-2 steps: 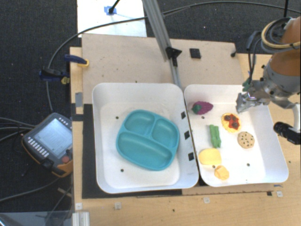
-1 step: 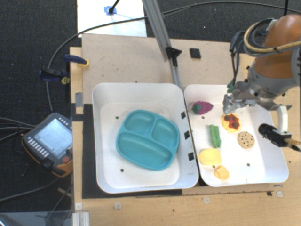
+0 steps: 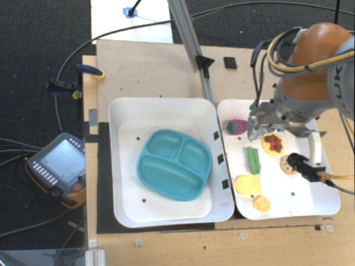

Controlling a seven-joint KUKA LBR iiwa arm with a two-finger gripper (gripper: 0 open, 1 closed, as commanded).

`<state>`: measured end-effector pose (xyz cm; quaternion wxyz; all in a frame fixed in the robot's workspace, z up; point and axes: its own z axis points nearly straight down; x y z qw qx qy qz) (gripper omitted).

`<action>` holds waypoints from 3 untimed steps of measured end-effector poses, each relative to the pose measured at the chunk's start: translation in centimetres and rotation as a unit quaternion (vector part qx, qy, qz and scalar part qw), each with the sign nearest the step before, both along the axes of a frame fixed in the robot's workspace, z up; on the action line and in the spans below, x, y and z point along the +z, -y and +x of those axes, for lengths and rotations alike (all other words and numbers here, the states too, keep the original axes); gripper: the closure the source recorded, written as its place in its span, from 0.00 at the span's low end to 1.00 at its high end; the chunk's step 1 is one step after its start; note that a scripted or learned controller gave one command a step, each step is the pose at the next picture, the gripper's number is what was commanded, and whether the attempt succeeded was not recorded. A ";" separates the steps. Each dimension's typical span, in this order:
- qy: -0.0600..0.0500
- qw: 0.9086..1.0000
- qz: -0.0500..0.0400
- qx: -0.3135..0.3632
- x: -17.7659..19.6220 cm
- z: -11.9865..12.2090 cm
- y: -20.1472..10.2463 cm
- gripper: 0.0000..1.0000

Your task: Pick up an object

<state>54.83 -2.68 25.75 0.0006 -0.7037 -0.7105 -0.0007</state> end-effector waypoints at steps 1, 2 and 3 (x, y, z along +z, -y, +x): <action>0.000 1.000 0.000 0.000 0.3 -0.7 -4.9 1.00; 0.000 1.000 0.000 0.000 -1.0 -2.3 -9.3 1.00; 0.000 1.000 0.000 0.000 -1.2 -3.8 -13.7 1.00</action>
